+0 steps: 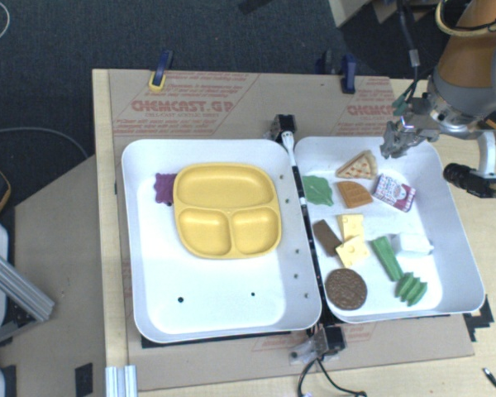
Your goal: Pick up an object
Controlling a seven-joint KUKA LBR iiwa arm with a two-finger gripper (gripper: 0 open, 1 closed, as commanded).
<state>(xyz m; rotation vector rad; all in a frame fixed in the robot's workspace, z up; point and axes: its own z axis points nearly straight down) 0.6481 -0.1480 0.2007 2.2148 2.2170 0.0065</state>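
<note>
Camera view, upper right: gripper (pixel 394 145) over right bin's (pixel 459 246) top edge, finger state impossible to tell, nothing visibly held, pizza slice (pixel 357 167) and other items untouched below, pick not done.

Red print reading "CHEMCAST GP" runs along the far edge of the brown protective sheet (pixel 231 98) covering the surface. The same lettering repeats toward the far right corner, partly hidden. The small maroon packet (pixel 394 193) bears print too small to read.

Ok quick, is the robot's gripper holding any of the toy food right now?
Gripper: hovers over the right bin's top edge, near the pizza slice; nothing visibly held, open or closed cannot be told.
</note>
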